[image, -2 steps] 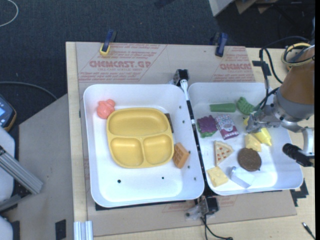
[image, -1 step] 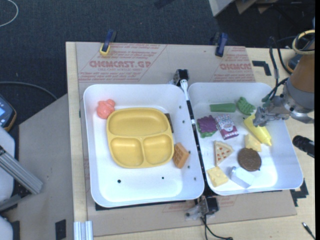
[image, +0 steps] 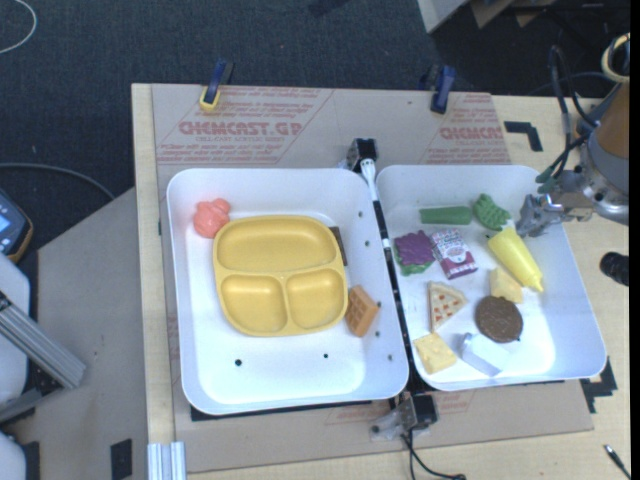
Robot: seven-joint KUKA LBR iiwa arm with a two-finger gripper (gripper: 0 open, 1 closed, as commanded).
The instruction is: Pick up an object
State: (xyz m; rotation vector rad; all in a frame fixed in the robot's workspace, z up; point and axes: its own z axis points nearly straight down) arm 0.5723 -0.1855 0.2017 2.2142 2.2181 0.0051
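Corn cob (image: 516, 258), yellow toy, lies in right bin (image: 585, 298) near its far right side, beside green block (image: 490, 211). Probably light, stiff, slick; grasp across its middle. Gripper (image: 533, 215) hovers just above; jaws' state: cannot tell.

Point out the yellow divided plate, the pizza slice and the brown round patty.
yellow divided plate (image: 275, 243): camera view, on its large upper compartment.
pizza slice (image: 443, 305): camera view, on its middle.
brown round patty (image: 498, 319): camera view, on its centre.
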